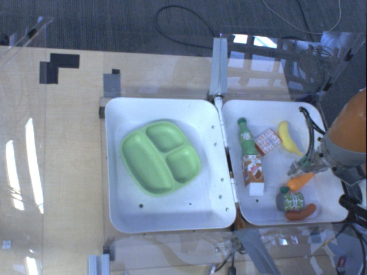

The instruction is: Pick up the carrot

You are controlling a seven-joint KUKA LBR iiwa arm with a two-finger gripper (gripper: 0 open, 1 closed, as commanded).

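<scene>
- Camera view: we see the gripper (pixel 304 168) at the right of the frame, low over the right bin (pixel 330 211), below the arm's orange band (pixel 350 125); it sits right at the carrot's upper end, and we cannot tell from this angle how it is set or whether it grips anything.
- The carrot (pixel 300 181) lies in the lower right part of the right bin. It is small, bright orange and tapered, lying on a slant with its upper right end under the gripper and its lower left end pointing toward the bin's middle.
- Just below the carrot we count one round green can (pixel 291 201) with a red-and-white label, and touching its lower right side one reddish sausage (pixel 302 212).
- Up and to the left of the gripper lies one yellow banana (pixel 288 137), and beside it, further left, one small red-and-white box (pixel 267 141) set at a tilt.
- Along the left side of the right bin lies one green bottle (pixel 250 159) with a red label, its cap toward the top of the frame.
- The left bin (pixel 123 211), one of two white bins side by side, holds one green divided plate (pixel 160 157) with three compartments.
- Both bins rest on the pale wooden bench (pixel 57 153), with black cables (pixel 178 13) on the dark floor at the top of the frame.
</scene>
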